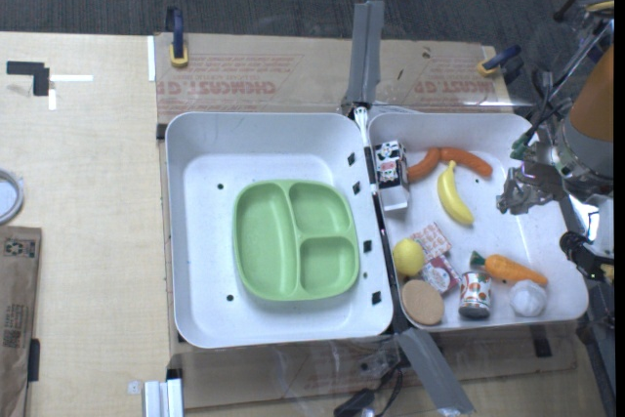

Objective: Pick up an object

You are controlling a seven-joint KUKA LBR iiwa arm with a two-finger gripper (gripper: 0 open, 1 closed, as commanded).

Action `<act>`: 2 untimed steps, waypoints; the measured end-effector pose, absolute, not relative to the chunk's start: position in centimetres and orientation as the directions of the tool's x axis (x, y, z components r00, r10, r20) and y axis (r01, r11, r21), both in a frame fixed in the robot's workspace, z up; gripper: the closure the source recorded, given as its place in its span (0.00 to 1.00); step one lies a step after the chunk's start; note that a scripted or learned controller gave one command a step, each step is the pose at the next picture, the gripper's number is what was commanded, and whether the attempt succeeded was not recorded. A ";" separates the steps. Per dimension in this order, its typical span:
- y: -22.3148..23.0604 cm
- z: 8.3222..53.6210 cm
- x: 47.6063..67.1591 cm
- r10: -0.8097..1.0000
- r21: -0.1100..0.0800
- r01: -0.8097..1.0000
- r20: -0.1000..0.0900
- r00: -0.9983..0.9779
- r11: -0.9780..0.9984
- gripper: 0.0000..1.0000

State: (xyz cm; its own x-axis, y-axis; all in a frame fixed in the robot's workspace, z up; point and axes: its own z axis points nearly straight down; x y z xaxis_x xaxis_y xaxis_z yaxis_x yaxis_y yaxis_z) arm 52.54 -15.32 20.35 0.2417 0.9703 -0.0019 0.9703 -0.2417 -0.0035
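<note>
Green tray, toy food, arm

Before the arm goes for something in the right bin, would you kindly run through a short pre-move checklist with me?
1. Gripper positioned above the right bin: ok.
2. Nothing seen between its fingers: ok.
3. Finger opening: cannot tell, too blurred.
4. A target lying apart from the others: ok, the banana has bare floor on its right.
5. Carrot free of neighbours: not ok, it touches the white ball.
6. Green divided plate in the left bin ready to receive: ok.
</note>
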 end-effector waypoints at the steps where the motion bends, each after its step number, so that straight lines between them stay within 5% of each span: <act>1: -11.1 15.0 58.9 0.920 -0.005 0.920 -0.003 0.391 -0.391 1.00; 2: -11.4 13.0 54.5 0.772 -0.007 0.772 -0.005 0.636 -0.636 1.00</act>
